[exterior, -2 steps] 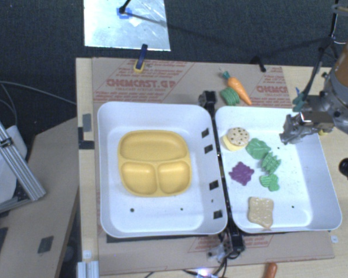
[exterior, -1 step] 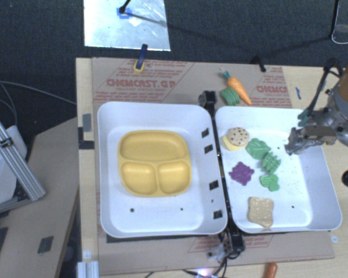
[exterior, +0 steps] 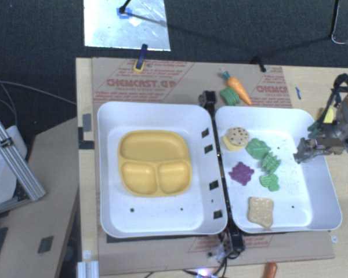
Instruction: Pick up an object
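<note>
The right bin (exterior: 319, 207) holds several toy foods: a cookie (exterior: 237, 137), a green leaf (exterior: 257, 148), a green ridged piece (exterior: 271, 163), a small green piece (exterior: 269, 182), a purple piece (exterior: 241, 172) and a tan toast slice (exterior: 260, 211). My gripper (exterior: 304, 152) hovers at the right side of this bin, right of the green pieces and apart from them. Nothing shows between its fingers.
The left bin (exterior: 110, 213) carries a yellow divided plate (exterior: 155, 162). A toy carrot (exterior: 238, 87) and a green piece (exterior: 229, 97) lie on the cardboard behind the right bin. A blue and yellow tool (exterior: 141, 58) rests further back.
</note>
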Robot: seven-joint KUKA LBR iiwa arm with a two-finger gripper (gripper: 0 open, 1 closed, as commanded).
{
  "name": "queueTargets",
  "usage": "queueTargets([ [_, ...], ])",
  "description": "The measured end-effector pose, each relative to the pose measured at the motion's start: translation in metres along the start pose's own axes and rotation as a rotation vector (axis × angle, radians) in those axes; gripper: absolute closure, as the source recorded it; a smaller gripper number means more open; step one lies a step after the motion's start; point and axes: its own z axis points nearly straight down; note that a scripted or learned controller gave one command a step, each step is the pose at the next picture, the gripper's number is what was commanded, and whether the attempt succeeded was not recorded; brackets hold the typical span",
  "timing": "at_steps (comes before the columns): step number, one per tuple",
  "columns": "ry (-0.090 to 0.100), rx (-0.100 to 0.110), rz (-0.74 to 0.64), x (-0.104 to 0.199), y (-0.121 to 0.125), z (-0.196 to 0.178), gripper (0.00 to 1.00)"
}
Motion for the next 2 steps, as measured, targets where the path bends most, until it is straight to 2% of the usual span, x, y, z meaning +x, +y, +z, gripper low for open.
queueTargets([
  [1, 0.005, -0.004, -0.019, 0.114, 0.001, 0.008, 1.0],
  [2, 0.004, 0.003, -0.017, 0.213, -0.001, 0.074, 1.0],
])
